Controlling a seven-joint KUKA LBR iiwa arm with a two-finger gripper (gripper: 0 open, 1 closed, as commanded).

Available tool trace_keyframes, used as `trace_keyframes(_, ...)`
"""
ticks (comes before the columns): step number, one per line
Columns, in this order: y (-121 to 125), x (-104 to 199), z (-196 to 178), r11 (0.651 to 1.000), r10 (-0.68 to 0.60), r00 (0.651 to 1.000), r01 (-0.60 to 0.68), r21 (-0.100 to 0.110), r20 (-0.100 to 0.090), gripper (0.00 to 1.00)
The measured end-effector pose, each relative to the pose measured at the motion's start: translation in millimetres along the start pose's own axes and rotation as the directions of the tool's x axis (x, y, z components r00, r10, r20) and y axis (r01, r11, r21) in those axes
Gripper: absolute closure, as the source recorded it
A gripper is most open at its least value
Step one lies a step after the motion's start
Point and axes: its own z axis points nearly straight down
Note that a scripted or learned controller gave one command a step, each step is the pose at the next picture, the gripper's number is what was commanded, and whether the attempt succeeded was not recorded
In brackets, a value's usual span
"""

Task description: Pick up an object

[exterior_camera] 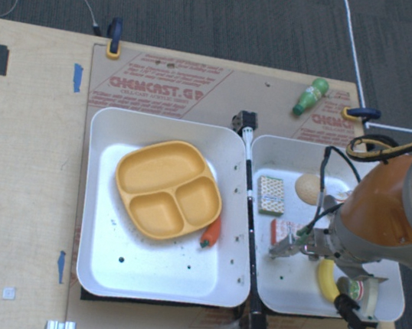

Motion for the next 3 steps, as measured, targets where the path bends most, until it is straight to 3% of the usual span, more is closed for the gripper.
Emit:
trace_keyframes(1, 1.3, -5.6, -11.0, 1.0, 0.008, 1.0, -0.008, -0.009, 0.013, 1.0)
trace_keyframes(2, 1.1, -5.5, -10.9, 1.0, 0.008, 1.0, -0.007, -0.008, 0.012, 0.0)
trace_keyframes(3, 5.9, -3.6, 0.2, 1.0, 0.007, 1.0, -0.007, 0.013, 0.001, 0.0)
